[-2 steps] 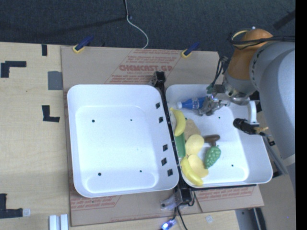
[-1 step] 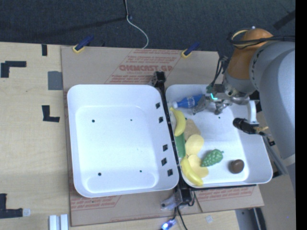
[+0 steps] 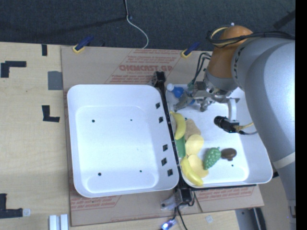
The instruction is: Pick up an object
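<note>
Now, largest first.
Arm (image 3: 268, 80): grey with an orange band, reaching over the right bin's far edge.
Left bin (image 3: 115, 138): white, beside the right bin.
Right bin (image 3: 240, 174): holds the objects along its left edge and near its front.
Gripper (image 3: 196, 97): low at the right bin's far left corner; cannot tell its state.
Bananas (image 3: 192, 164): yellow, against the left edge.
Grapes (image 3: 211, 157): green, near the front edge.
Brown piece (image 3: 229, 153): just beside the grapes.

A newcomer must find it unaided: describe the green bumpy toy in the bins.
Start at the right bin, the one the arm reaches into, and look near its front edge. The green bumpy toy lies there between a yellow piece and a small brown piece. It alone is dark green and knobbly.
</note>
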`<state>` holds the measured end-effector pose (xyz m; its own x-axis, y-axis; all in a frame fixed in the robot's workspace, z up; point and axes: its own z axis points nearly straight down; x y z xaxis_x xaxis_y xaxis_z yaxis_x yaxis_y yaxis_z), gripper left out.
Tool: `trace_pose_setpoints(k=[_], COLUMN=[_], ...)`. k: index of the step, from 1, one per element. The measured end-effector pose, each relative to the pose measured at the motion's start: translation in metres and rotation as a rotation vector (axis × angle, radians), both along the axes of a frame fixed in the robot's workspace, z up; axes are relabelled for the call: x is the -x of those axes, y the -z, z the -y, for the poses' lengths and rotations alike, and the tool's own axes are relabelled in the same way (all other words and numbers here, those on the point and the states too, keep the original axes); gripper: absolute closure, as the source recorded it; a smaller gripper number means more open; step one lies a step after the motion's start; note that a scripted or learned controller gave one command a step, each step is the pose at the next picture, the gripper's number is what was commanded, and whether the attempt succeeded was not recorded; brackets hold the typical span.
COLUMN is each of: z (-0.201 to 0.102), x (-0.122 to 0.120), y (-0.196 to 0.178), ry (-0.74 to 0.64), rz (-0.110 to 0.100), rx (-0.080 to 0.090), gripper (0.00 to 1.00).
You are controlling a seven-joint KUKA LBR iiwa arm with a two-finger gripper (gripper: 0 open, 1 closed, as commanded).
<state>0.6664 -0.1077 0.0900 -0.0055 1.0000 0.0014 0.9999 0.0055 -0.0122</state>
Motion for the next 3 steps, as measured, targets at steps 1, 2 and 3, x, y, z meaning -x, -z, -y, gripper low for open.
trace_pose_setpoints(k=[1, 2, 3], z=[-0.088, -0.156, -0.152], x=[-0.004, -0.002, -0.001], y=[-0.097, -0.123, -0.126], ry=[-0.004, -0.002, 0.001], rz=[0.016, 0.007, -0.003], rx=[-0.001, 0.000, 0.003], gripper=[0.00, 0.00, 1.00])
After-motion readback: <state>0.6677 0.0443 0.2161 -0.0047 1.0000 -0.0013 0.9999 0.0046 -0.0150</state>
